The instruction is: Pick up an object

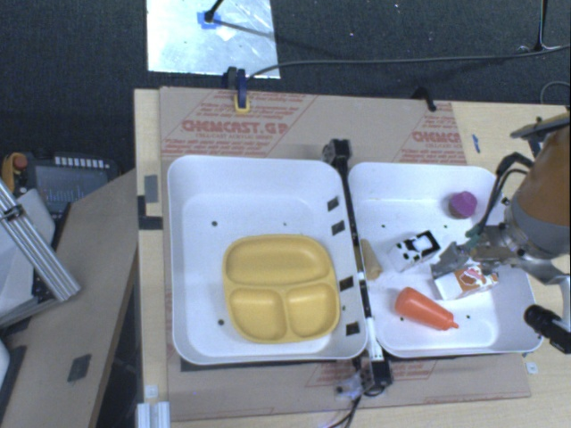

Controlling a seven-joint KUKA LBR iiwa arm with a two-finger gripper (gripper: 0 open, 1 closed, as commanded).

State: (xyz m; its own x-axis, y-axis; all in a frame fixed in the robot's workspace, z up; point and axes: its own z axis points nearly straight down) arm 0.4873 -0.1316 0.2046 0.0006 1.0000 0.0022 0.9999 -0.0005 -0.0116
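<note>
The pincer sits low in the right bin near its right edge, touching a small carton — whether it grips, I cannot tell. A glancing contact (the orange cone lies just beside) could nudge the carton away.

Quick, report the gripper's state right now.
Gripper: low in the right white bin, over the small white and orange carton; open or shut cannot be told, and no object shows between its fingers.
</note>
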